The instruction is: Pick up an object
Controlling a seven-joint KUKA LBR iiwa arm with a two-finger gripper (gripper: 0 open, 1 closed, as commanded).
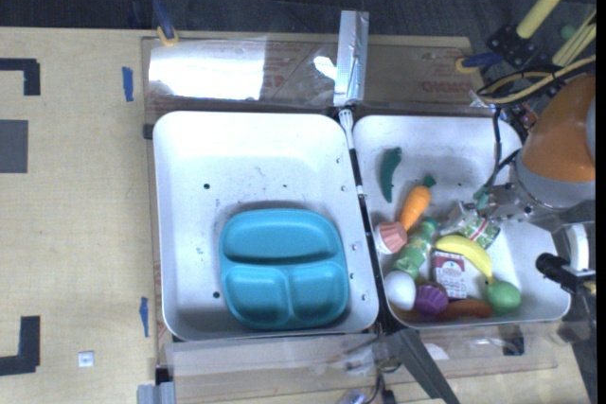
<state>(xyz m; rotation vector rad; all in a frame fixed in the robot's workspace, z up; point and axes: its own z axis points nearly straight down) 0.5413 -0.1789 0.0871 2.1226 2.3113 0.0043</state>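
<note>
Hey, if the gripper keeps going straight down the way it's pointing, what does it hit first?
Probably the banana. The gripper hangs over the toy pile in the right bin, close above the banana and a small printed packet. Depth is hard to judge from this slanted view, so the packet could come first.

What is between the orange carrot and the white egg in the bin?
In the camera view, a pink-and-white cupcake-like toy and a green bottle-shaped toy lie between the orange toy carrot and the white egg.

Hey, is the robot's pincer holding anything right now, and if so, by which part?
It cannot be told: the pincer hangs over the toy food pile in the right white bin, near the yellow plastic banana, with no clear hold visible.
</note>
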